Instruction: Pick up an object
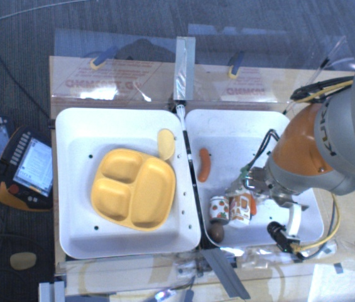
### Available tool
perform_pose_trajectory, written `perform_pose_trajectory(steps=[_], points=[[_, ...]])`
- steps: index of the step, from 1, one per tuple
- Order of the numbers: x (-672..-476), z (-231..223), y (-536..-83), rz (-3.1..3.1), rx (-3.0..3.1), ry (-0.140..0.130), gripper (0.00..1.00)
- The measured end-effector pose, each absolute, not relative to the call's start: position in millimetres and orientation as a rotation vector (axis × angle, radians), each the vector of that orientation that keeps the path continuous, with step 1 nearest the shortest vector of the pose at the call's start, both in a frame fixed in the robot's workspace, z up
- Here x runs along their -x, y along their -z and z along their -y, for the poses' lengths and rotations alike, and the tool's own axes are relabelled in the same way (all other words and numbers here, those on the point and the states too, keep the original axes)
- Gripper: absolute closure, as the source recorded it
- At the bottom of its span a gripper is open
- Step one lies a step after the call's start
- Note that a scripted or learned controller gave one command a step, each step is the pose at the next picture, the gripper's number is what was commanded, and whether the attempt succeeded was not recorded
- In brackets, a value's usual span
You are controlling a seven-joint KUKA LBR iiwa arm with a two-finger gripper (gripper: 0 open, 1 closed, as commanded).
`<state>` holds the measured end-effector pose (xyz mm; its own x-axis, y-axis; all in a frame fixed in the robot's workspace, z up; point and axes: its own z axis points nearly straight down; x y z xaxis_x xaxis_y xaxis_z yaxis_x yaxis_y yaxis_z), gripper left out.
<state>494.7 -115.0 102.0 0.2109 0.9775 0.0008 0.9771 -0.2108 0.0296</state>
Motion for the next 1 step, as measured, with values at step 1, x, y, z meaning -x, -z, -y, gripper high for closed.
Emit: perform_pose_trajectory(steps=[1], points=[[-526.7, 80.1, -219.5, -2.051, -2.381, 0.008, 1.0]])
